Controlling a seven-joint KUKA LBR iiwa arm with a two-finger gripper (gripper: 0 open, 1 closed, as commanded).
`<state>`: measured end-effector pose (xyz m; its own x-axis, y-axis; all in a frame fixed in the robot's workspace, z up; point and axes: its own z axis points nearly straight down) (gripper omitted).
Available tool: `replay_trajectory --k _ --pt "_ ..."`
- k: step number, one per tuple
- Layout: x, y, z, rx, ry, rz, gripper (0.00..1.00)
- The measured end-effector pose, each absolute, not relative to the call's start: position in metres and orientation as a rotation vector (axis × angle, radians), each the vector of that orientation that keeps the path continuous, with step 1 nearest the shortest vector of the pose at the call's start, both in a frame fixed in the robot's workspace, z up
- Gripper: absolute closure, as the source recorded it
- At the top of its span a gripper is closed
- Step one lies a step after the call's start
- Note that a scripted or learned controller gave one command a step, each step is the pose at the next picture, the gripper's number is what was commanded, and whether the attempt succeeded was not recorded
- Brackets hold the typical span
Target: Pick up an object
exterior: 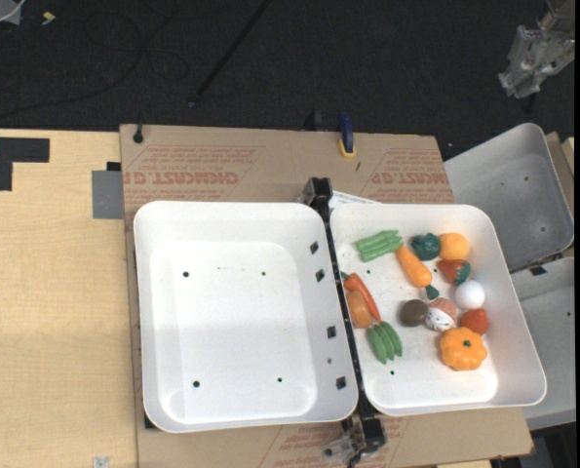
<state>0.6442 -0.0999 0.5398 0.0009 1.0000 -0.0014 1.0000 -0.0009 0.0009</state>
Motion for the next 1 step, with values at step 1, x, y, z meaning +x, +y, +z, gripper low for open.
replay_trajectory --k 1 --pt "0.6434 -0.156 0.4888 2.23 2.221 -0.01 1.0"
